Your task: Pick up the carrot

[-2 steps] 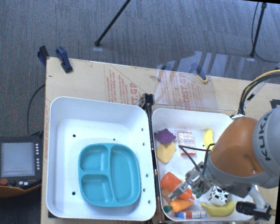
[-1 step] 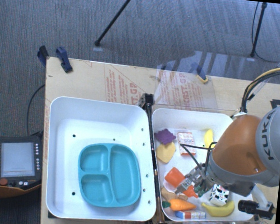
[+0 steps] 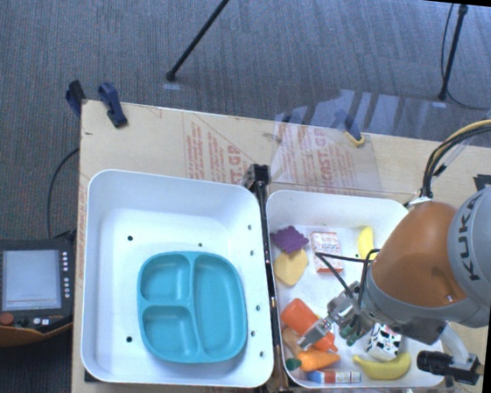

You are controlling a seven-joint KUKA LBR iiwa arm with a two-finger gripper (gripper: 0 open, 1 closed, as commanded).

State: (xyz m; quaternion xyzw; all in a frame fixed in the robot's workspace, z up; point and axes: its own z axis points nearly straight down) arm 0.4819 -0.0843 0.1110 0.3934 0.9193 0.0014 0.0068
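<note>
1. The worktop (image 3: pixel 190 141) carries two shallow white bins side by side, so that one can feed the other.
2. The left bin (image 3: pixel 113 202) holds a teal divided plate (image 3: pixel 191 305) lying flat in its middle — apparently a landing place for picked items.
3. The right bin (image 3: pixel 337 203) is the cluttered one: a purple piece (image 3: pixel 291 238), a yellow slice (image 3: pixel 290 268), a small red-and-white packet (image 3: pixel 327 242), a banana (image 3: pixel 382 366) and a black-and-white die (image 3: pixel 382 341) are scattered across it.
4. The arm (image 3: pixel 423 264) reaches in from the right, bent low over this bin's front half.
5. The end effector (image 3: pixel 326 325) hangs just above the front-left corner; how wide it stands I cannot tell.
6. The carrot (image 3: pixel 316 360) lies flat near the bin's front wall, just beside an orange block (image 3: pixel 302 315) — crowded, so a grasp will probably need care.
</note>
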